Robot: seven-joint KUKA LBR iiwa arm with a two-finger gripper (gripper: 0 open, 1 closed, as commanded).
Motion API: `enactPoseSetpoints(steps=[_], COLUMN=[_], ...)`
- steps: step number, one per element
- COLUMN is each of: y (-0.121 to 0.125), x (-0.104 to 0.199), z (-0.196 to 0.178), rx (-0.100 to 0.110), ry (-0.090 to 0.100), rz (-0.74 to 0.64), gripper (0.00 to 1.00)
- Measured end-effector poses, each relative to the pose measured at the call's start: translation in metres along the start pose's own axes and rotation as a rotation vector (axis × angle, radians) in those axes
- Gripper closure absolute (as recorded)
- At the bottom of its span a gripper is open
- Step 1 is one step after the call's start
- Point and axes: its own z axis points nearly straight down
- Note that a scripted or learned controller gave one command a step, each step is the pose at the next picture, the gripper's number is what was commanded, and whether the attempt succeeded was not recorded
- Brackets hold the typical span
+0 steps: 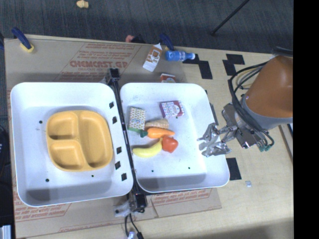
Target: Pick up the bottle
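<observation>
My gripper [212, 144] hung over the right bin's [197, 179] right rim, fingers spread, holding nothing; bottle [177, 56] lay well beyond it, outside the bin.

My one camera sat fixed above the bench [259, 203], well back, and looked down at a slant. It took in both bins, left [20, 148] and right [214, 168], side by side, with dark floor beyond. My arm [271, 91] came in from the right.

Bottle [178, 56] lies on the bench [259, 203] behind the right bin [213, 176].
</observation>
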Motion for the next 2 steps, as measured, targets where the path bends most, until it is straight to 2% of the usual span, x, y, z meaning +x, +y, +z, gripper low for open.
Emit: enactPoseSetpoints(steps=[1, 2], y=[0.000, 0.000], x=[0.000, -0.002], z=[-0.028, -0.009], rx=[0.002, -0.001], ry=[-0.001, 0.001], rz=[-0.405, -0.448], gripper=[1.00, 1.00])
